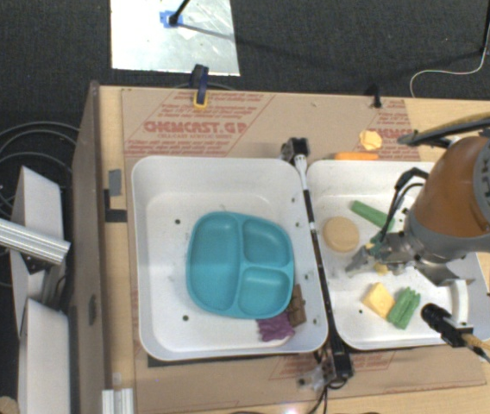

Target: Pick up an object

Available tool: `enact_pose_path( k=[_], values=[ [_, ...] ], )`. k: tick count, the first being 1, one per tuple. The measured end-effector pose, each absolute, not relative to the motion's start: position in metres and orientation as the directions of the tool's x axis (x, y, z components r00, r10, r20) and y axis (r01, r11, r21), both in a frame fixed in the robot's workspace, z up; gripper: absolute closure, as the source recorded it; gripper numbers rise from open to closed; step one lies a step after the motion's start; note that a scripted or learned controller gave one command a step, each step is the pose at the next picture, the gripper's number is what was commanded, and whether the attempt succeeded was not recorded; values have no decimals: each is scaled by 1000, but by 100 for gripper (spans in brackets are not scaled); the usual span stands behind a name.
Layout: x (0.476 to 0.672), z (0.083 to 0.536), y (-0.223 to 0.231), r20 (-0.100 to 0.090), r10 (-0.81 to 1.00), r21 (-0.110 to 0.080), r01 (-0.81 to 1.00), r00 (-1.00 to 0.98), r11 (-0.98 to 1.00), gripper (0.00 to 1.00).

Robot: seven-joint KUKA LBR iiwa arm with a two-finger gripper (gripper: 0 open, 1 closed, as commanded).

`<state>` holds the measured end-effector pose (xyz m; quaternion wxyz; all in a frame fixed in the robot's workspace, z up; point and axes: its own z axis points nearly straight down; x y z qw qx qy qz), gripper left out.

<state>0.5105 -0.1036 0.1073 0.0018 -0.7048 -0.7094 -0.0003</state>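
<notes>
The claw (pixel 374 260) hovers in the right bin (pixel 342 335) near a tan disc (pixel 342 234); its grip state cannot be told.

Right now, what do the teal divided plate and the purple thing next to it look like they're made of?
The teal divided plate looks like moulded plastic: even colour, soft sheen, rounded compartments. The small purple lump at its lower edge looks matte and crumpled, maybe rubber or soft plastic; too small to tell.

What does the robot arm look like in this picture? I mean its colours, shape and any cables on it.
The arm is thick and rounded, with a grey casing and a wide orange band above the wrist. A thin black cable loops beside the band toward the gripper, a small dark grey metal assembly. Its finer details are too small to tell.
</notes>
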Motion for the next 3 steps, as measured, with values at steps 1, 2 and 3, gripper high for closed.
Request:
enact_pose_path(
  k=[1, 2, 3],
  values=[
    [511, 83, -134, -1, 1000, -1, 1000, 1, -1, 0],
    [674, 87, -155, -4, 1000, 12, 1000, -8, 8, 0],
    [578, 84, -166, 1, 1000, -6, 1000, 3, -3, 0]
  ],
)
